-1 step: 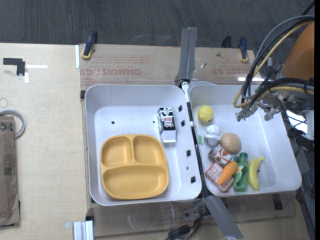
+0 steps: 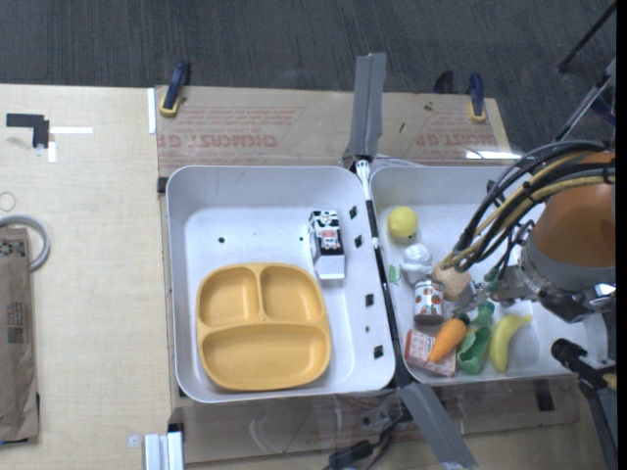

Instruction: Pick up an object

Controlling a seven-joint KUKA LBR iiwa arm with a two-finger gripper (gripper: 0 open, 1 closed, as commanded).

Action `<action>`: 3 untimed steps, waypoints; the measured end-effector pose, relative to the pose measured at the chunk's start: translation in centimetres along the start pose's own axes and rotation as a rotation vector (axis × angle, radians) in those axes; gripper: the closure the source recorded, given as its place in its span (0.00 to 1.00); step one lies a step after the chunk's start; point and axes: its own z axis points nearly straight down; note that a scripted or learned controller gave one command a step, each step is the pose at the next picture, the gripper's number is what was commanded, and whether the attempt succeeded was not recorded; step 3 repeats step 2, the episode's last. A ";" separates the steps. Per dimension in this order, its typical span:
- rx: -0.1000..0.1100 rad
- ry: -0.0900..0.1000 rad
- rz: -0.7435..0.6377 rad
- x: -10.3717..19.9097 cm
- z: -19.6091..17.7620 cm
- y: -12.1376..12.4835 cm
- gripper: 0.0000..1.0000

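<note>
Two white bins (image 2: 181,292), one yellow plate (image 2: 263,326), one carrot (image 2: 448,339), one banana (image 2: 504,341)

Red mirrored print, seemingly "CHEMCO?", runs across the flat brown cardboard sheet (image 2: 294,125) lying well beyond the jaws, behind both bins. Markings on the small packets stay too blurred to read.

End effector (image 2: 487,292) fingers hidden by wrist

Two white bins, left (image 2: 186,262) and right (image 2: 460,176), sit side by side on a cardboard sheet (image 2: 265,125) held by two blue clamps (image 2: 176,86) (image 2: 476,96). A brown paper bag (image 2: 15,331) lies at the bench's (image 2: 88,262) left edge.
</note>
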 end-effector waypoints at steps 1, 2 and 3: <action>-0.001 -0.001 0.313 -0.5 0.7 4.2 0.00; 0.000 -0.002 0.317 -0.6 -0.2 4.1 1.00; 0.000 -0.002 0.317 -0.6 -0.2 4.1 1.00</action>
